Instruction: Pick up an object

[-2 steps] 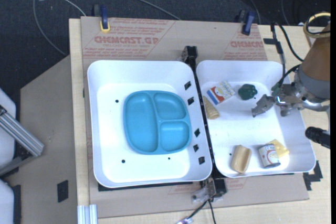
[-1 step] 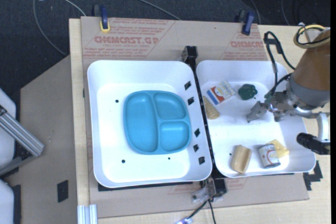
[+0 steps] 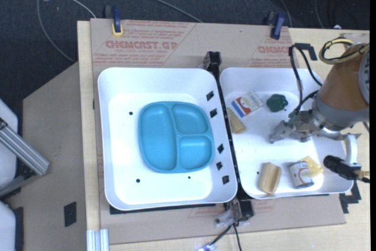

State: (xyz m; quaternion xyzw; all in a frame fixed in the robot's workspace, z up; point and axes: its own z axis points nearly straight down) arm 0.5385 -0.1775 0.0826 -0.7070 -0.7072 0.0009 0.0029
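Gripper [image 3: 286, 131] sits low in the right white bin [image 3: 249, 188], on bare floor; fingers' state: cannot tell. Nearest candidates: dark green round object [image 3: 277, 103], tan cylinder [image 3: 269, 177]. Risk: closing on nothing, or nudging the small boxed item [image 3: 301, 174] aside.

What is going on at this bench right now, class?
A robot arm reaches in over the right-hand bin, its pincer low among small things: a dark green lump, a red, white and blue packet, a tan cylinder and a small yellow and grey item. Nothing is seen between its fingers. The left bin holds a blue divided plate.
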